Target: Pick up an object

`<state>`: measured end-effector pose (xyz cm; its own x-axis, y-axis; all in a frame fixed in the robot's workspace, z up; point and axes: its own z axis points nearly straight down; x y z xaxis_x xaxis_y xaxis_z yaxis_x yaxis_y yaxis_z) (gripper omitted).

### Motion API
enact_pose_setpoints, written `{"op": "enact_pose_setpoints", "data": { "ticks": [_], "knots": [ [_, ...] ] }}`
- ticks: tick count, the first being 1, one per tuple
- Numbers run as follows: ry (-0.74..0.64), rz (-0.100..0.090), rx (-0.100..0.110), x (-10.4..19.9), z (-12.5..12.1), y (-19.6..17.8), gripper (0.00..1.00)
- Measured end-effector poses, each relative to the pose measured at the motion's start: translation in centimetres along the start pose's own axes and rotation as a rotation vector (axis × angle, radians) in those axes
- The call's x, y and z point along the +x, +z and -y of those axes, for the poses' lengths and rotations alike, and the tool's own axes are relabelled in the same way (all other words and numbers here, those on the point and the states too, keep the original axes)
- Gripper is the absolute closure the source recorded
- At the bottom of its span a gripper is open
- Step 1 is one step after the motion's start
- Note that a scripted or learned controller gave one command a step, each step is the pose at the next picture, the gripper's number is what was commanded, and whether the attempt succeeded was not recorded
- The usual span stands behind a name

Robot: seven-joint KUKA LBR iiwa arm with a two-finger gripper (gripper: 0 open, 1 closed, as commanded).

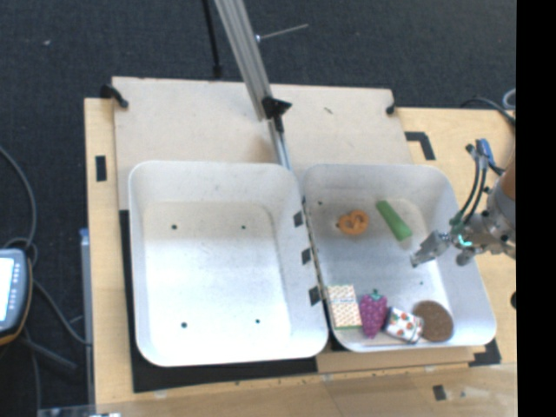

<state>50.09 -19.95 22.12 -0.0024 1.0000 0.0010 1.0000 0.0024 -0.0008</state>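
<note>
A robotics lab test cell, seen from above: a plywood bench (243, 124) on dark carpet (87, 24) carries two shallow white bins (148, 189), with an aluminium camera mast (248, 50) rising at 12 o'clock, loose cables (17, 198) trailing at 9 o'clock beside a handheld control pendant (10, 292), and black tape markers (421, 143) on the board.

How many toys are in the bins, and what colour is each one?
Orange: 1, the round toy
Green: 1, the stick
Purple: 1, the grape-like toy
Brown: 1, the disc
Pale patterned: 1, the box
Red and white: 1, the small pack
Total: 6, all in the right bin
</note>
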Motion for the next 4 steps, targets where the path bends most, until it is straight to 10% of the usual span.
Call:
{"op": "enact_pose_setpoints", "data": {
  "ticks": [4],
  "knots": [
    [0.005, 0.004, 0.0, -0.9, -0.4, 12.2, 0.0]
  ]
}}
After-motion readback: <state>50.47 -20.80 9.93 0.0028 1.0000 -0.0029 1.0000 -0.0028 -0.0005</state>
